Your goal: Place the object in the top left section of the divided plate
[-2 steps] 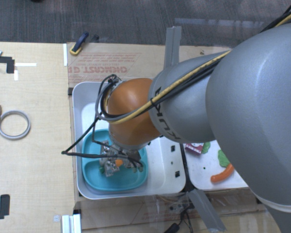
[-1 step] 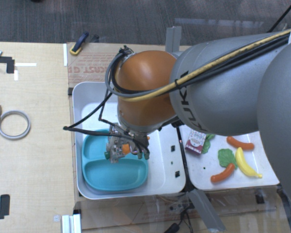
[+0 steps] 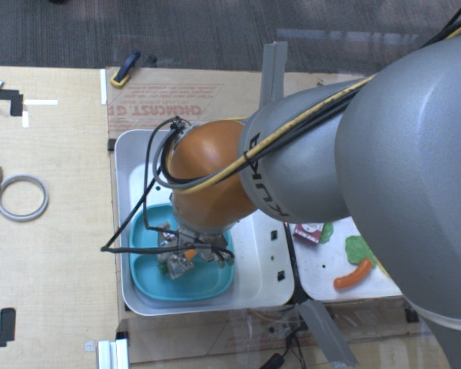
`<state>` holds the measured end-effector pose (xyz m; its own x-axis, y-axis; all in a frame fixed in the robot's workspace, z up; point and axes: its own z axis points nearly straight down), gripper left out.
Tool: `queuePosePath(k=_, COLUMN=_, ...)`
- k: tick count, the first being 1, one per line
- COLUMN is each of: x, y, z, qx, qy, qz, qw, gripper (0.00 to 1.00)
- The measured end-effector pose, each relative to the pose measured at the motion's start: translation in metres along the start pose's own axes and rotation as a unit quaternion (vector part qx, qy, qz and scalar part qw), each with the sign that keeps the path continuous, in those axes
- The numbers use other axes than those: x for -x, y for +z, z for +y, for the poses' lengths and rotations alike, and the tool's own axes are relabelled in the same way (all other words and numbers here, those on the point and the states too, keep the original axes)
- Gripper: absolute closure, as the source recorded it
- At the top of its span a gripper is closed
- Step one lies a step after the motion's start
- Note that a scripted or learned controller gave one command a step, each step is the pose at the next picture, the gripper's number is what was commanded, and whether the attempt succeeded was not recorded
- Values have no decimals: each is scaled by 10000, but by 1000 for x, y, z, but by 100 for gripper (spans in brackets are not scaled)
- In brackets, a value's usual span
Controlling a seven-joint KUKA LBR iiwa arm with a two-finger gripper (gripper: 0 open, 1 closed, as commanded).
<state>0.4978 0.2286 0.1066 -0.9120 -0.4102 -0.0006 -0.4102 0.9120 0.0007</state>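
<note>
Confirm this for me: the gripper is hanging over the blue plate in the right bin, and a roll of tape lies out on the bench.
One thing is wrong. The camera view shows the gripper over the blue plate in the left bin, not the right one. The roll of tape does lie on the bench.

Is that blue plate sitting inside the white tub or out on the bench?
Inside. The blue divided plate lies flat in the shallow white left bin, whose rim runs round it, under the arm's gripper.
</note>
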Motion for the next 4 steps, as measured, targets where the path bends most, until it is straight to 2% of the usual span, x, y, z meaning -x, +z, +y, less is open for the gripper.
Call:
queuePosePath(k=1, x=-7, y=12, z=3, qx=-2, qy=-237, qz=-8, qw=9997, gripper=100)
queuePosePath(k=2, x=-8, y=12, z=5, qx=3, qy=-1353, qz=-12, qw=9908, gripper=100)
queuePosePath(k=3, x=-32, y=-152, z=-40, qx=-5, qy=-146, qz=-19, qw=9999, gripper=100)
queuePosePath(k=4, x=-1, y=-6, z=1, qx=0, qy=-1086, qz=5, qw=9941, gripper=100)
